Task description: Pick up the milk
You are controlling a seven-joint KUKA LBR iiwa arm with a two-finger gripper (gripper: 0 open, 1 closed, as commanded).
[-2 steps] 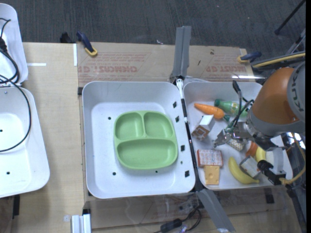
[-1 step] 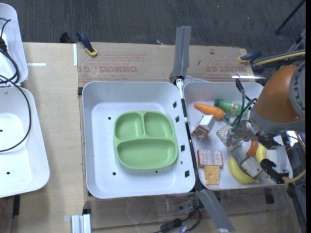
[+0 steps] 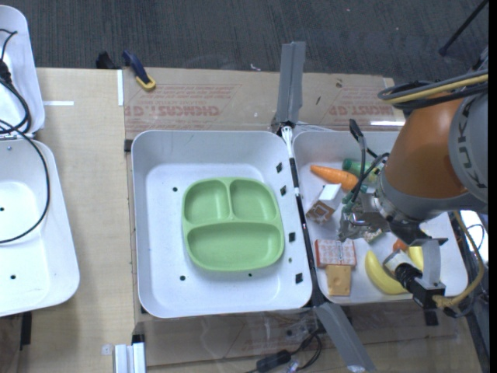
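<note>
My claw (image 3: 353,225), its state hard for me to tell, hangs in the right bin (image 3: 326,142), the milk (image 3: 335,252) just near of it.

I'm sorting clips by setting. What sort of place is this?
Probably a robotics lab test bench, not a kitchen: a grey and orange arm reaches over two white bins, toy food like a carrot and banana lies in one, and loose cables run nearby.
</note>
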